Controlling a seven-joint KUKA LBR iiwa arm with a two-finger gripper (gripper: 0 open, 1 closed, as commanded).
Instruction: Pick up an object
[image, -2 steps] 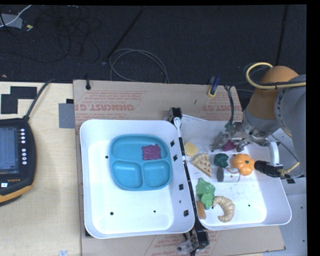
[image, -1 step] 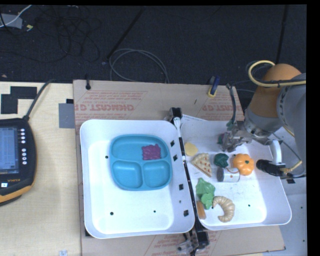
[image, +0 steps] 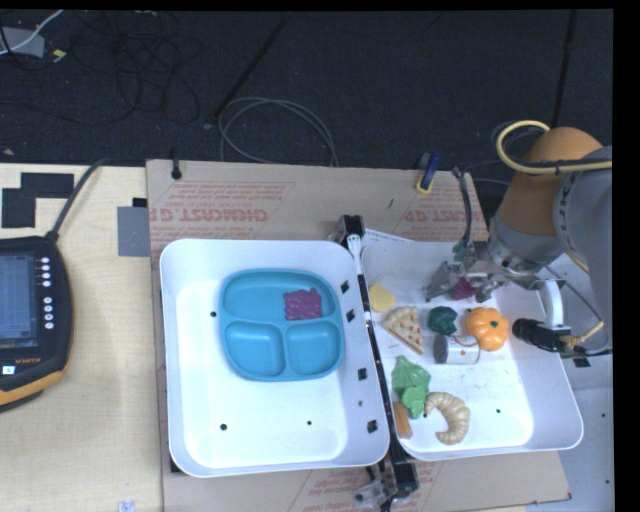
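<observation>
Bench: a sheet of brown cardboard with red print (image: 255, 205) lies under two shallow white plastic bins set side by side, touching along a black clip seam.
Floor behind: dark carpet-like ground with loose black cables (image: 270, 120) looped across it.
Far left: a black and orange control pendant with a lit screen (image: 25, 315) rests on a pale wooden surface.
Left bin (image: 200, 420): it holds a turquoise plastic plate with three compartments (image: 280, 325); a small purple knobbly toy (image: 303, 303) sits in the upper right compartment.
Right bin (image: 530, 410): toy food is scattered here, namely a pale yellow round piece (image: 382, 297), a tan pizza wedge (image: 406, 327), a dark green lump (image: 443, 320), an orange pumpkin (image: 486, 327), a leafy green piece (image: 409, 378) and a beige croissant (image: 448, 415).
Arm: grey with an orange band (image: 545, 190), it reaches in from the right over the right bin's upper part.
Gripper (image: 462, 285): low over the bin's upper area, its fingers look closed around a small dark magenta object (image: 464, 290), just above the dark green lump and the pumpkin.
</observation>
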